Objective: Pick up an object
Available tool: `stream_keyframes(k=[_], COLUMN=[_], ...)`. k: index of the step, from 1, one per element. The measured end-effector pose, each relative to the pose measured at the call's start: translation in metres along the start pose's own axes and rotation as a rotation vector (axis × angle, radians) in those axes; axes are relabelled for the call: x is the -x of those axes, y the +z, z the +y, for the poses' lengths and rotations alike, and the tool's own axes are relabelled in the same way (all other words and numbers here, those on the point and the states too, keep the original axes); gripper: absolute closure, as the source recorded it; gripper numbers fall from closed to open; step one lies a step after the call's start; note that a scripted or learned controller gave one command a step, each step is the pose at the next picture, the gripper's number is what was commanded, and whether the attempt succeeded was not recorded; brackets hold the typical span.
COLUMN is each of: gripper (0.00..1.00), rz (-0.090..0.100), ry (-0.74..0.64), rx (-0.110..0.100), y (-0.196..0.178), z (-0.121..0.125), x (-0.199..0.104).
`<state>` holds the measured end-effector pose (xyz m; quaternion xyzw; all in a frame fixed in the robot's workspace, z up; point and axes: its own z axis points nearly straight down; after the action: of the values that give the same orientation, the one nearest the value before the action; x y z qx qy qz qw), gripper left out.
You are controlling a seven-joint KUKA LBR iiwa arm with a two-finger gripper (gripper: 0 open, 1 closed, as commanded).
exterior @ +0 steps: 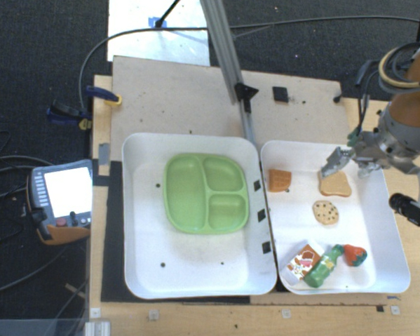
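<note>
My pincer (352, 160) hovers spread, nothing between fingers, over far end of right bin (394, 268). Toast slice (335, 184) lies flat just below. Looks light, stiff, thin; judge best grip across its side edges, not top.

Two shallow white bins sit side by side on the bench. The left bin (142, 265) holds a light green divided plastic plate (206, 193). The right bin (391, 268) holds a tan toast slice (335, 185), a small orange-brown bread piece (279, 180), a round chocolate-chip cookie (325, 213), a green bottle (323, 267), a red strawberry (354, 255) and a small printed carton (302, 263). The grey gripper (351, 162) hangs at the toast's upper edge, toward the frame's right.
</note>
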<state>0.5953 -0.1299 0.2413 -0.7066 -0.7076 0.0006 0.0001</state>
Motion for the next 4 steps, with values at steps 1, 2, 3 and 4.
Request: stream_keyframes(k=[1,2,3,4], gripper=[0.00,0.00,1.00,1.00], rz=[0.000,0.001,0.000,0.000], ry=[0.001,0.000,0.000,-0.004], rx=[-0.001,-0.001,0.005,0.009], y=[0.051,0.095,0.081,0.020], z=[0.006,0.005,0.007,0.005], x=[0.008,0.002,0.003,-0.005])
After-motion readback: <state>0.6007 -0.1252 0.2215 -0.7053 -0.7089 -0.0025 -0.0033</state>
